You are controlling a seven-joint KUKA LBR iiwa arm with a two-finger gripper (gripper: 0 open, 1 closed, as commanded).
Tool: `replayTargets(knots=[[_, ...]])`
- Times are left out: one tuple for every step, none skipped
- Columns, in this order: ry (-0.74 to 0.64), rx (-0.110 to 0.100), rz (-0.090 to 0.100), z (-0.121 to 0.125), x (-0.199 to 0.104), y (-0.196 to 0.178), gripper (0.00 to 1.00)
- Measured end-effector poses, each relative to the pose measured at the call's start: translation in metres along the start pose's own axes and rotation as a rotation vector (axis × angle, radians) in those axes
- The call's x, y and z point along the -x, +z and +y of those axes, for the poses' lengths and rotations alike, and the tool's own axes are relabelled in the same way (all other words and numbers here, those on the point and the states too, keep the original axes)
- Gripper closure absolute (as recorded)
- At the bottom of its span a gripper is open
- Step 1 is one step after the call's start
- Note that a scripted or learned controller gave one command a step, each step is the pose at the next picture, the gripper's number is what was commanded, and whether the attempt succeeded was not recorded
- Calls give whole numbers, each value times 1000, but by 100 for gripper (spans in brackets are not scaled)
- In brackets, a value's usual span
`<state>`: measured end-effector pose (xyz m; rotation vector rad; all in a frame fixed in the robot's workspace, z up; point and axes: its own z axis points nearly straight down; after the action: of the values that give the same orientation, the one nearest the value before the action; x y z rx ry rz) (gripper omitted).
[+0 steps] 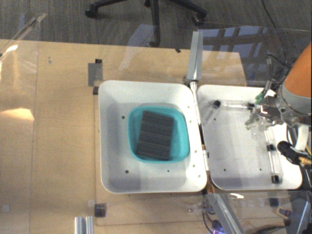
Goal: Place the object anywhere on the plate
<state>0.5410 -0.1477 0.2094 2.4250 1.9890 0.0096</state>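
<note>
ribbed dark grey rectangular block lies on the glossy teal square plate; gripper, right of that plate, jaw state unclear.

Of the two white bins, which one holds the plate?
The left bin holds the teal plate, with a dark ridged block on it. The right bin has the arm above it.

This looks like a robotics lab inside an office room. Two white bins sit side by side on a wooden bench, with clear plastic panels standing near them. Behind the bench, grey carpet covers the floor, and the black wheeled base of an office chair stands there. Cables hang beside the right bin.
</note>
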Motion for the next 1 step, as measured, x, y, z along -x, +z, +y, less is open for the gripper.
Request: replayTargets(knots=[[0,0,0,0,0,0,0]])
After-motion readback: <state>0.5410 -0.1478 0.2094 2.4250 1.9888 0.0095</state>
